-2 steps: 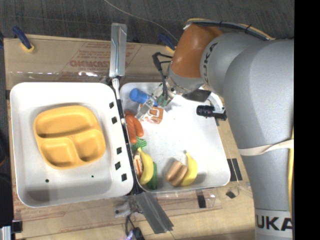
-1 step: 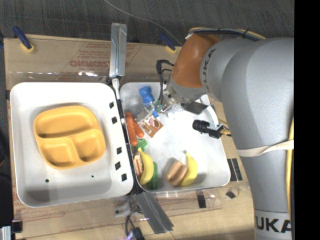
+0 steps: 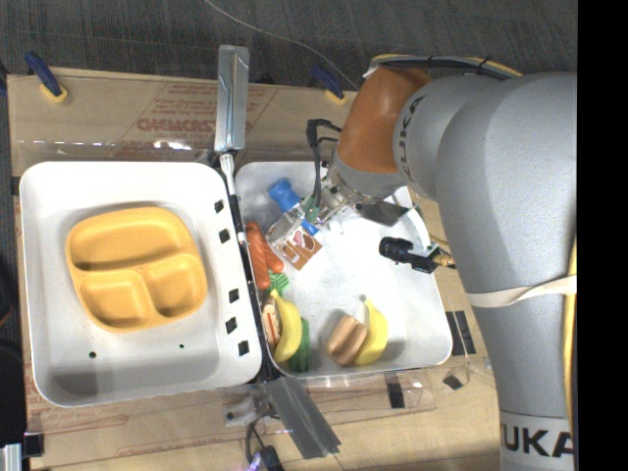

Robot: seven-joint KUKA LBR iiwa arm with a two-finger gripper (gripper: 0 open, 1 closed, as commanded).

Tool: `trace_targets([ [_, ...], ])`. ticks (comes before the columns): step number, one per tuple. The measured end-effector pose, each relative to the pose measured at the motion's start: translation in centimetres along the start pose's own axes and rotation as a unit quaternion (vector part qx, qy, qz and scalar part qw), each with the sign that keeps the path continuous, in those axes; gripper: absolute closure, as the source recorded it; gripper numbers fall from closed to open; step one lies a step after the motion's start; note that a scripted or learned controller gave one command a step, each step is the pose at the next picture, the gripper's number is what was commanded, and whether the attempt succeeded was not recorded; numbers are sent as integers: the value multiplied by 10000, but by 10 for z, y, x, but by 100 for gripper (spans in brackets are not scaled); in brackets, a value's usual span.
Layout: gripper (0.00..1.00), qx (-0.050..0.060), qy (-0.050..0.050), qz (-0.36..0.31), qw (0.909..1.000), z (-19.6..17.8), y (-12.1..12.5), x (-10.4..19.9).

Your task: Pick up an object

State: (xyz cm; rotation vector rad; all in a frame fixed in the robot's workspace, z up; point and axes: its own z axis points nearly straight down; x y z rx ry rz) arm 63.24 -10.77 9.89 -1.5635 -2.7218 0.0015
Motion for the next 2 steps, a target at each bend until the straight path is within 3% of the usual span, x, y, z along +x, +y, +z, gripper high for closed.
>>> trace_targets([
  [1, 100, -27, -14, 524, 9986, -94, 57, 46],
  [2, 100, -3, -12, 458, 9990, -106, 62, 56],
])
